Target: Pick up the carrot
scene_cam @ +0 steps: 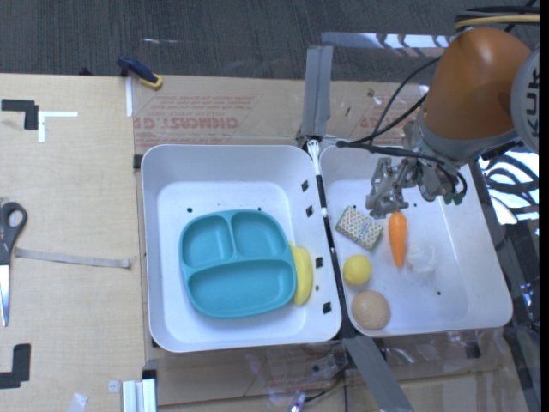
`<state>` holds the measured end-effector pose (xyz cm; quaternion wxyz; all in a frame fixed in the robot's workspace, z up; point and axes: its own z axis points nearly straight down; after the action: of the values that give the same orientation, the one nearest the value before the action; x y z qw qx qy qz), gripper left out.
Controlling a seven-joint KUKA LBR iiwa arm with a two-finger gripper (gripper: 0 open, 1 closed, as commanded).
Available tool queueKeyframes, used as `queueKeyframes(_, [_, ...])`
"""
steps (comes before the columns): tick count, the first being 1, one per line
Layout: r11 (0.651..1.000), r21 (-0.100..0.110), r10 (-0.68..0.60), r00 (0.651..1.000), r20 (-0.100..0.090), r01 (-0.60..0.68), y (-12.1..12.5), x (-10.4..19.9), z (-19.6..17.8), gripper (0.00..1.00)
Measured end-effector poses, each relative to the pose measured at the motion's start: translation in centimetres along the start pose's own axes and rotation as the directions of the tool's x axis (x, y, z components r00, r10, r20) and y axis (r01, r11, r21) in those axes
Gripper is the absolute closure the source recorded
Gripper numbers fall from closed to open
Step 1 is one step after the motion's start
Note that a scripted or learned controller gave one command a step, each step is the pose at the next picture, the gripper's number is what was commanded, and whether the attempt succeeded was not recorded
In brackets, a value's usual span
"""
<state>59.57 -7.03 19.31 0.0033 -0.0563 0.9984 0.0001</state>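
Observation:
An orange carrot lies lengthwise in the middle of the right bin, its thick end pointing away from me. My gripper hangs just above and to the left of the carrot's far end, under the orange band of the arm. I see nothing held between its fingers, and the carrot rests on the bin floor.
The right bin also holds a speckled sponge block, a yellow lemon, a tan egg-shaped ball and a clear wrapper. The left bin holds a blue divided plate and a banana. Scissors lie on the bench.

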Motion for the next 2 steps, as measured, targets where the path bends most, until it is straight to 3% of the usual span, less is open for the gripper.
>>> queueKeyframes(1, [0.875, 0.005, -0.483, 0.875, 0.007, 0.483, -3.0, 0.7, 9.1, 1.00])
queueKeyframes(2, [0.833, -0.001, -0.553, 0.833, 0.001, 0.553, 3.6, 1.3, 0.0, 1.00])
